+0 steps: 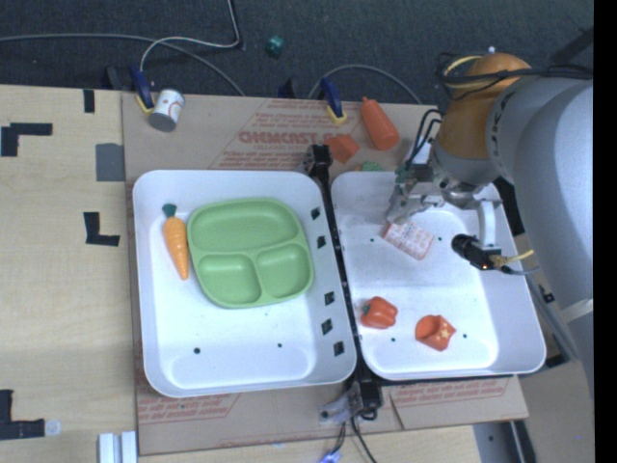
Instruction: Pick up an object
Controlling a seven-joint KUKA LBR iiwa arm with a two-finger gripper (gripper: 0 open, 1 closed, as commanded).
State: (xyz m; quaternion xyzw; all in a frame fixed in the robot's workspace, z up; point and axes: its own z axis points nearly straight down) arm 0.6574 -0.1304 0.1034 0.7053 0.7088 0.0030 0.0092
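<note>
The worktop (pixel 58 258) is pale wood with black tape marks, and a brown cardboard sheet (pixel 270 138) lies on it under two shallow white bins set side by side; taking the right bin (pixel 501 345) as landmark, the left bin (pixel 164 355) touches it along a dark clipped seam. In the near part of the right bin lie two small orange-red pieces like peppers, one (pixel 379 313) toward the seam and the other (pixel 436 331) just beside it toward the bin's middle. Farther in, about the middle of the right bin, a small pink and white packet (pixel 409 238) lies tilted on the bin floor. The end effector (pixel 413 199) hangs directly over the packet's far edge, very near or touching it; I cannot tell how its fingers stand, and the packet is not seen lifted. In the left bin a green divided plate (pixel 251 251) lies flat with a toy carrot (pixel 176 244) beside it on the side away from the right bin. Beyond the right bin's far rim an orange carrot-like piece (pixel 379 123) lies on the cardboard, whose red print reads partly "CHEMCAST". Beyond the worktop lies dark carpet (pixel 386 17) crossed by cables (pixel 193 41).
</note>
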